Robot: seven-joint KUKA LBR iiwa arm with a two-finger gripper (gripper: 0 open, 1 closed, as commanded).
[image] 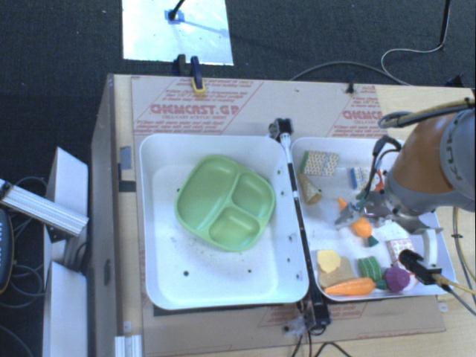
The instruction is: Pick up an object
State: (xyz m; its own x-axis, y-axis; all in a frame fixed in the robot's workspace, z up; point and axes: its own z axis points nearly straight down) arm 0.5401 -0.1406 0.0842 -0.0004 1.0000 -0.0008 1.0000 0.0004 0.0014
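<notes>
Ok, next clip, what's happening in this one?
A grey arm with an orange band reaches in from the right over the right-hand bin, which holds small toy foods. Its gripper is down among them, right beside a small orange piece; whether it has hold of anything I cannot tell. A carrot, a purple piece and a checkered block lie loose nearby. The left bin holds a green divided plate.

Toy foods in the right bin

A small orange piece (362,228) lies near the bin's centre; at 6 o'clock a carrot (349,288) lies flat, with a yellow piece (328,260), a green piece (370,267) and a purple piece (397,278) beside it.
</notes>
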